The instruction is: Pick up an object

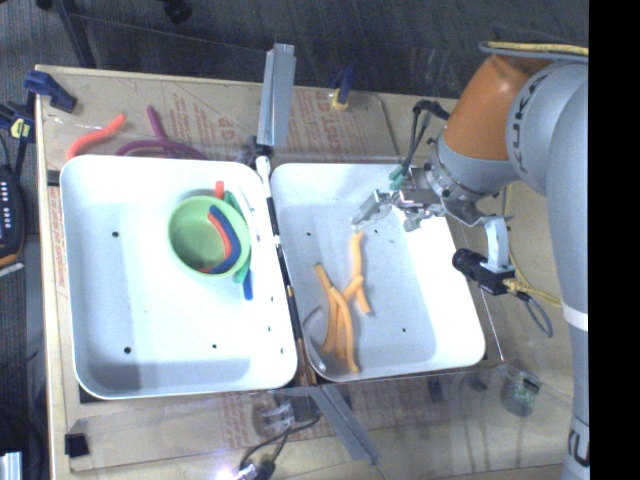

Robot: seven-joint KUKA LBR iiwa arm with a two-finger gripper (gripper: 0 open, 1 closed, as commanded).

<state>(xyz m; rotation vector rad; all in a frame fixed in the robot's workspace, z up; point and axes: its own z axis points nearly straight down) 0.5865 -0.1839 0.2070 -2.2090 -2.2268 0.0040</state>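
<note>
Orange, thin and probably light and bendy, the forked stick-like piece (342, 308) lies in the right bin (455, 338), toward its front-left wall. You'd best pinch a single strand near the upper tip, where open floor surrounds it. The gripper (385, 206) hovers above it, fingers apart, empty.

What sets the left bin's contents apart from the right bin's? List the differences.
The left bin holds a round green bowl with red and blue pieces inside it; the right bin holds long, thin orange pieces. The bowl stands as one compact cluster; the orange pieces lie flat, crossing each other. The pincer hangs over the right bin, not the left. Both bins are shallow and white.
</note>
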